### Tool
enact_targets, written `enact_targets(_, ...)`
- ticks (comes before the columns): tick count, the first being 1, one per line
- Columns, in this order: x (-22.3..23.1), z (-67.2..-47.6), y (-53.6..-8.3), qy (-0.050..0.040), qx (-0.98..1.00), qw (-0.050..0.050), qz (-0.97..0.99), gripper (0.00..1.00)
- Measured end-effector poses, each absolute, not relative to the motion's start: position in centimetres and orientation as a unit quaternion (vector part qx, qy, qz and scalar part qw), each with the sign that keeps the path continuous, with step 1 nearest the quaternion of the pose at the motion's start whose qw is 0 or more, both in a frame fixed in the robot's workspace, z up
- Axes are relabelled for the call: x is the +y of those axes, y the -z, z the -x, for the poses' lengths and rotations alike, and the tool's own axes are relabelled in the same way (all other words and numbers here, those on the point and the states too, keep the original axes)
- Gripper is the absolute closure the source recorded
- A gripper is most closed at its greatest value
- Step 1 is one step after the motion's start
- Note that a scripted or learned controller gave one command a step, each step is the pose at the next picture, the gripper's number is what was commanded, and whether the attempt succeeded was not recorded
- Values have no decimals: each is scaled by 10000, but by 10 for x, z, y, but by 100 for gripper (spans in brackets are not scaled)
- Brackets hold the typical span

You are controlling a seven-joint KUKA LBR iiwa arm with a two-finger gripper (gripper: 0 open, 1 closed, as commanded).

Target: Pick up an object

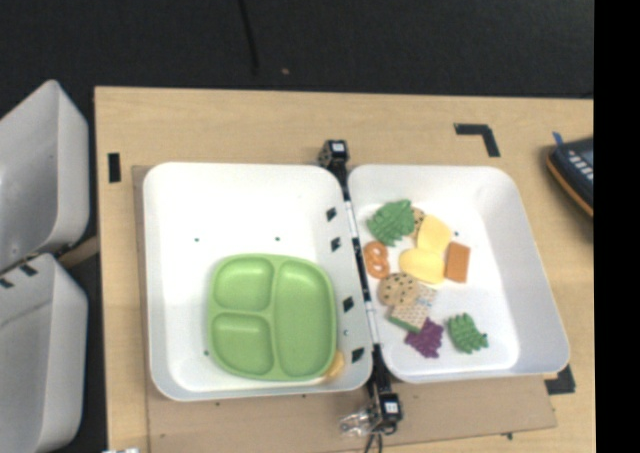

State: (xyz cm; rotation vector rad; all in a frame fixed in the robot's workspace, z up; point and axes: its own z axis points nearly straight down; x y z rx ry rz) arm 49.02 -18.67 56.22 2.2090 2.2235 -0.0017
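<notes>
Purple grape-shaped toy piece and a small green leafy piece lie near the front of the right bin, just beside each other. Touching the grapes from behind is a pale square cracker-like piece, and against that a speckled brown cookie. Further back, an orange pretzel lies close to the bin's left wall. Two yellow pieces overlap one another, with an orange block touching their right side. A larger green leafy piece lies at the back of the cluster. All these pieces keep to the left half of the right bin.

How the pieces lie relative to the gripper cannot be told, nor whether it is open or closed.

Across the seam between the bins, a green divided plate lies flat in the front part of the left bin. A small yellowish thing peeks out at its front right corner. Both bins rest on the tan bench.
</notes>
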Motion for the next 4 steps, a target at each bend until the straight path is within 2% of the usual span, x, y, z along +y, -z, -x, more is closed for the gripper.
enact_targets(1, -143, -502, -376, 39, 7090, -61, -7051, 100)
enact_targets(2, -94, -513, -546, -62, 7093, 86, -7048, 100)
enact_targets(3, -76, -558, -368, 46, 7078, -47, -7064, 100)
enact_targets(4, -22, -536, -269, 30, 7090, -39, -7052, 100)
